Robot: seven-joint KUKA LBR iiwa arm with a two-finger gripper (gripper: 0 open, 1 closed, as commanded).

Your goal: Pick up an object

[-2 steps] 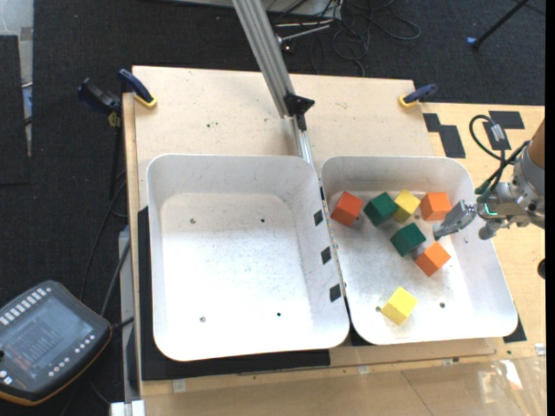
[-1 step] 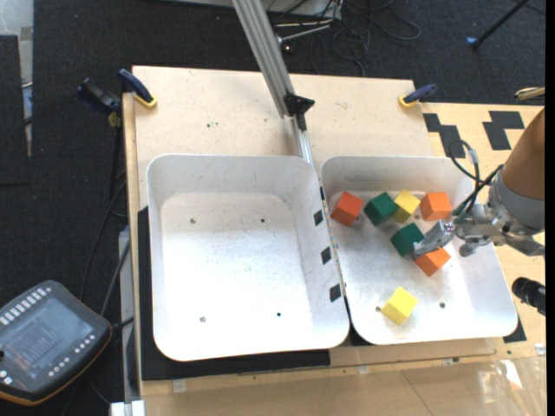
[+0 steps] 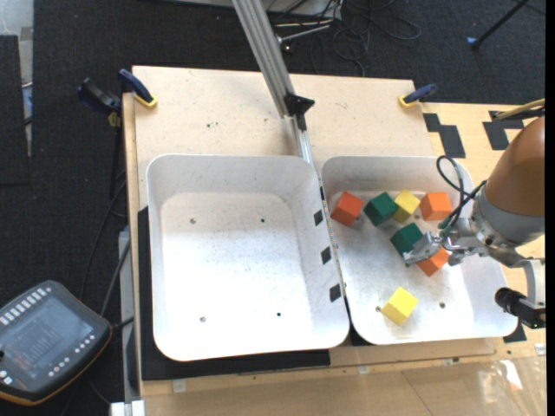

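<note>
We see the hand low in the right bin, at an orange cube beside a green cube; grip state we cannot tell. Next: confirm hold, then lift.

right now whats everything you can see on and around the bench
orange blocks: 3, orange, right bin, one by the gripper
green blocks: 2, dark green, right bin
yellow blocks: 2, yellow, right bin
bins: 2, white, side by side on the bench
clamps: 2, blue and yellow, bench's far corners
pendant: 1, grey, lower left off the bench
gripper: 1, right bin, down among the blocks
arm: 1, grey with orange band, from the right
</note>
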